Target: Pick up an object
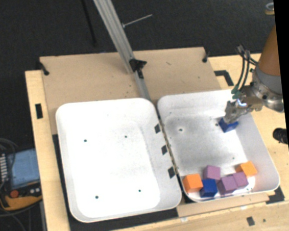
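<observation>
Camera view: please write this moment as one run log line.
gripper over right bin | blue block at fingertips | grasp unclear | left bin

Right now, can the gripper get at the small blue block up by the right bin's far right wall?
Probably yes: the gripper sits right over the small blue block, no other blocks nearby. The right bin's wall is close, though.

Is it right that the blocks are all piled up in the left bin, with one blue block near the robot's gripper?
Not quite. The camera view shows the blocks in the right bin, not the left bin: orange blocks, purple blocks and a blue block along its near edge. The rest holds: another blue block lies just below the gripper.
</observation>
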Robot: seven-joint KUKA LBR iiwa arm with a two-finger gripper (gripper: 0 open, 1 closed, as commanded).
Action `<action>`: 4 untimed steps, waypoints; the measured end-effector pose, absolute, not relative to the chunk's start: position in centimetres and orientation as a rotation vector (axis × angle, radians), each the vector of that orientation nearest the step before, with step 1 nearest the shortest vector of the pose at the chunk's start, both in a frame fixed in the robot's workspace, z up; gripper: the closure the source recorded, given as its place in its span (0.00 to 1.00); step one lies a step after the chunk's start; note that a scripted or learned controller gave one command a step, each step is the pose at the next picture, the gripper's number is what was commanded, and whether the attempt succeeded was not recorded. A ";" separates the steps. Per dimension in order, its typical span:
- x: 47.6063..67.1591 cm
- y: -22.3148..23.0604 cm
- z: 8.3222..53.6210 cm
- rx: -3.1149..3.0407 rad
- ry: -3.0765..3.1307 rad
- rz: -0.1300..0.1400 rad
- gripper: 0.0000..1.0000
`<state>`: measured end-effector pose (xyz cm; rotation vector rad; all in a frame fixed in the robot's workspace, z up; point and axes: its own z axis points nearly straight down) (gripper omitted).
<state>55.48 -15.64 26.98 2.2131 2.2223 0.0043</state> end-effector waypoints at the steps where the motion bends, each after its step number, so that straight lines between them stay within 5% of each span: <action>1: 56.8 -10.9 25.5 2.215 2.229 0.000 1.00; 4: 61.5 3.6 23.4 2.214 2.228 0.001 1.00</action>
